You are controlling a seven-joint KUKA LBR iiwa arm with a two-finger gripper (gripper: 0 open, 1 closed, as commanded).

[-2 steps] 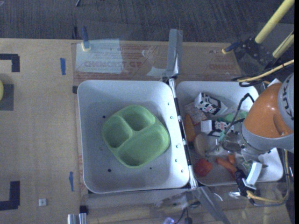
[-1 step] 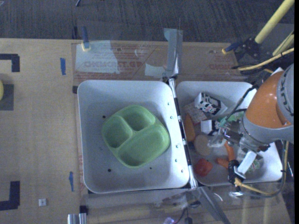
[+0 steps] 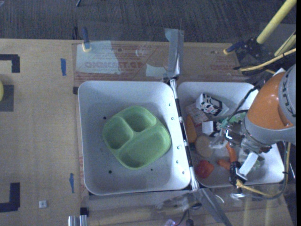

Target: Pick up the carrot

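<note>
One carrot (image 3: 230,152): slim, bright orange, lying in the view's right-hand bin (image 3: 268,175) and partly covered by the tool (image 3: 227,136) above it. Whether the tool is apart or together cannot be told.

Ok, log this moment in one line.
gripper: low in right bin | carrot: beside it, hold unconfirmed | green plate: left bin
</note>
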